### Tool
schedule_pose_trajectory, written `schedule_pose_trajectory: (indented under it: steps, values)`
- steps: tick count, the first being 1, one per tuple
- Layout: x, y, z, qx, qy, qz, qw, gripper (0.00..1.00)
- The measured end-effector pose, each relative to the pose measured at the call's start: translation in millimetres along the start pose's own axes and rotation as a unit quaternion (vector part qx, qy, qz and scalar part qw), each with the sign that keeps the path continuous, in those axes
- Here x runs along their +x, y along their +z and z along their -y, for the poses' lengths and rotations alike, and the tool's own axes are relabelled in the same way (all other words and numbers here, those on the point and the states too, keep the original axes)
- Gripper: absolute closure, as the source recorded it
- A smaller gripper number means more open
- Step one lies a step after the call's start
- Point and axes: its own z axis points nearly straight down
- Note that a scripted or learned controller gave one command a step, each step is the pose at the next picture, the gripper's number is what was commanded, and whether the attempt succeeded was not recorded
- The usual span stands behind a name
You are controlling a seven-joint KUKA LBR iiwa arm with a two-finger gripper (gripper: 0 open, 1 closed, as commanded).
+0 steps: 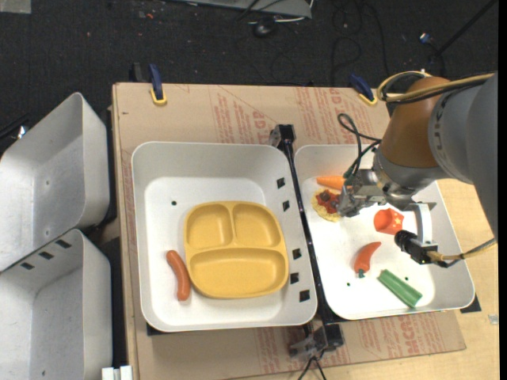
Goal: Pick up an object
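Gripper [346,203]: low in the right bin [451,291], over a small yellow-and-red item [325,205]; jaw state cannot be told. Carrot [329,182] just behind it. Orange-red piece [387,220], red chili pepper [366,256] and green piece [399,286] nearer the front. Left bin [150,236]: yellow divided plate [235,248], sausage [179,274] beside it.

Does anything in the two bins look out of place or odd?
Nothing looks spilled or damaged. One small oddity: the sausage lies on the left bin floor beside the yellow tray, not in a compartment. The right bin's toys lie scattered loosely.
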Motion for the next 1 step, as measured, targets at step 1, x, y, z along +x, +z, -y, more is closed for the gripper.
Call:
schedule_pose_trajectory:
  steps: [1]
  values:
    - [9.4,-48.9,1.1,-0.002,-0.003,0.0,1.0,1.0]
